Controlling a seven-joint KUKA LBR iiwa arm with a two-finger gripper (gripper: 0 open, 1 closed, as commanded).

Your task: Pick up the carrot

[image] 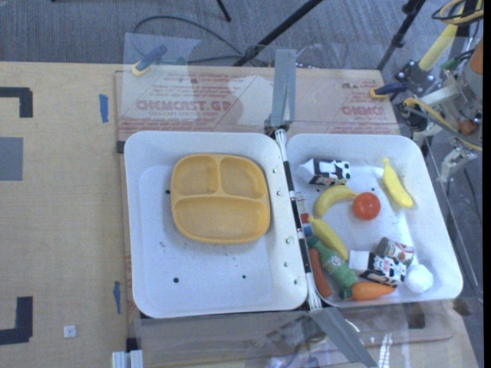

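Carrot (373, 290) lay at near edge of right bin (443, 232), crowded by toys. Needed steep, narrow approach. My hand's (459, 133) grip: couldn't tell.

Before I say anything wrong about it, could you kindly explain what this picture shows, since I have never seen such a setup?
One fixed camera looks down at a slant on a bench with two shallow white bins. The left bin holds a yellow divided plate. The right bin holds toy food: three bananas, a tomato, two carrots at its near edge, and small cartons. The robot arm sits at the upper right, away from the toys; its gripper is too cluttered to read, and nothing visibly hangs from it.
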